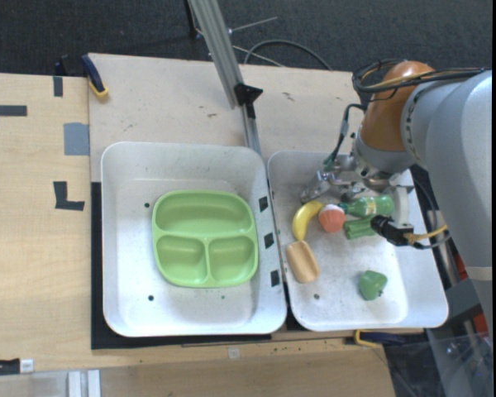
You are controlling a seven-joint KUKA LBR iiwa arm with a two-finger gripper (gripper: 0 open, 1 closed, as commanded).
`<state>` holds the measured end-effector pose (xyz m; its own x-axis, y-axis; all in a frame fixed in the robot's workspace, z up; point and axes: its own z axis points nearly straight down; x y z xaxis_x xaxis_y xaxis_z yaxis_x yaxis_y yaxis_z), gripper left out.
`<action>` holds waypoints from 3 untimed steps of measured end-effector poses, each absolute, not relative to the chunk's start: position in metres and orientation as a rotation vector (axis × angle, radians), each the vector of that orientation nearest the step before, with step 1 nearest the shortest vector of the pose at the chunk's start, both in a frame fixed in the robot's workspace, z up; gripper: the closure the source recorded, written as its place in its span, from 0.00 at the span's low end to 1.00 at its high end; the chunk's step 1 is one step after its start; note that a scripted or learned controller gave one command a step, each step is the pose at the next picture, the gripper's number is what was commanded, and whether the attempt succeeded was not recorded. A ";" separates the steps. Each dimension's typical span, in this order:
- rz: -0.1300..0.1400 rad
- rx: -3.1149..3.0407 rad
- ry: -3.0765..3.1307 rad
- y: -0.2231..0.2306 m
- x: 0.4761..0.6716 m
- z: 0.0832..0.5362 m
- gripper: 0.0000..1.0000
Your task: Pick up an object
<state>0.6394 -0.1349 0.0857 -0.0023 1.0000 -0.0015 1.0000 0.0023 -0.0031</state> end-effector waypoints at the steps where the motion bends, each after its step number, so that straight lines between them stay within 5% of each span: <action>1: 0.004 -2.217 -2.225 -0.134 0.640 0.098 1.00; 3: -0.004 -2.222 -2.227 -0.139 0.645 0.211 1.00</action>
<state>0.6450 -0.1386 0.2112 -0.0022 1.0000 -0.0014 1.0000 0.0022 0.0049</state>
